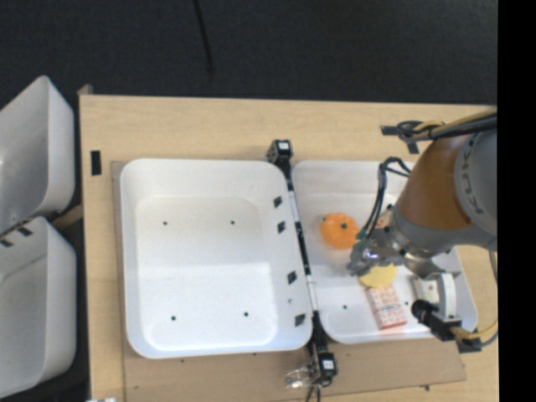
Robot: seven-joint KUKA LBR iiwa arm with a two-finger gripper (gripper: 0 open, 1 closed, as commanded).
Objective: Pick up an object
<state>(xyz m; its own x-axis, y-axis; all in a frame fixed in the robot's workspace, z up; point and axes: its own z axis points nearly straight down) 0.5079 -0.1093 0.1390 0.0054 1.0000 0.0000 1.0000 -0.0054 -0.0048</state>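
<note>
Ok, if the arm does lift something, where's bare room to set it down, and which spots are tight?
The left bin is bare white floor from wall to wall. In the right bin, free patches lie along the far wall above the orange ball and in the near-left corner. It's crowded around the gripper, yellow piece and patterned card.

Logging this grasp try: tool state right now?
Tool: cannot be told; it is low in the right bin, beside the orange and a yellow object.

Arm (440,195) over right bin (335,182)
</note>
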